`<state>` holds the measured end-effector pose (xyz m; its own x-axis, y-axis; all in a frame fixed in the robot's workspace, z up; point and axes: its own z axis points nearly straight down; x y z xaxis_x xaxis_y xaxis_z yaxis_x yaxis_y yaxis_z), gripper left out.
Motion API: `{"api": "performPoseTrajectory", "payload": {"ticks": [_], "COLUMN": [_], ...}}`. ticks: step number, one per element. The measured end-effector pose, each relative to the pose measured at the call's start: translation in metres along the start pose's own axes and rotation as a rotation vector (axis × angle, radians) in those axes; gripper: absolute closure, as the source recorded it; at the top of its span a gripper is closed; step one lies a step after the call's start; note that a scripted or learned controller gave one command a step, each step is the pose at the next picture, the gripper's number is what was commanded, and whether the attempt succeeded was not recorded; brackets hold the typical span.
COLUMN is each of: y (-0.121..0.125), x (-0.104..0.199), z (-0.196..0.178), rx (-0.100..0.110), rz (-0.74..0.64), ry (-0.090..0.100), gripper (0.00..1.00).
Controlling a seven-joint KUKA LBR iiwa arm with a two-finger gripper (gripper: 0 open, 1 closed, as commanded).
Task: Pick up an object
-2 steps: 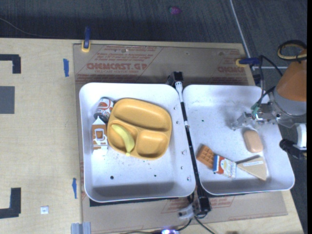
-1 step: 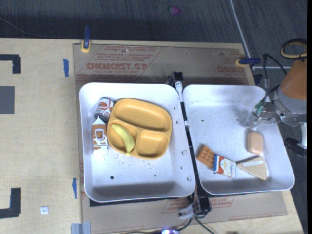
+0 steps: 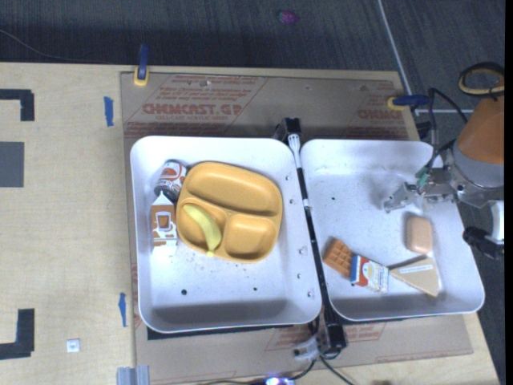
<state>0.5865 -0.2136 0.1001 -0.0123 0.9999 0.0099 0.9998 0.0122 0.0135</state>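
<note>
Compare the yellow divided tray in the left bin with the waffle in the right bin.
The yellow tray is far larger than the waffle. The tray is smooth, rounded and mustard yellow; the waffle is squarish, gridded and orange-brown. The tray holds a banana in one compartment; the waffle holds nothing and lies by a small carton. Both lie flat on a bin floor.

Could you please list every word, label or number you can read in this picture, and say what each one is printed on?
"CHEMCAST GP": red print on the brown paper-covered board under the two bins; the smaller red lines around it are too blurred to read.
Small orange and white carton beside the yellow divided tray: label too small to read.
Round tin in the same bin: print blurred.
White and red packet in the right bin: unreadable.
</note>
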Motion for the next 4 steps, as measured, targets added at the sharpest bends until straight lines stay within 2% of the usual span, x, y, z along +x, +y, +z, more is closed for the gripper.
{"api": "performPoseTrajectory", "payload": {"ticks": [1, 2, 3, 4], "y": [-0.083, -0.084, -0.095, -0.085], "x": [0.003, -0.007, 0.066, 0.143], "z": [0.008, -0.002, -0.066, -0.085], "rx": [0.002, -0.007, 0.012, 0.010], "rz": [0.002, 0.010, 0.010, 0.010], "ry": [0.004, -0.021, -0.010, -0.010], "gripper": [0.00, 1.00, 1.00, 1.00]}}
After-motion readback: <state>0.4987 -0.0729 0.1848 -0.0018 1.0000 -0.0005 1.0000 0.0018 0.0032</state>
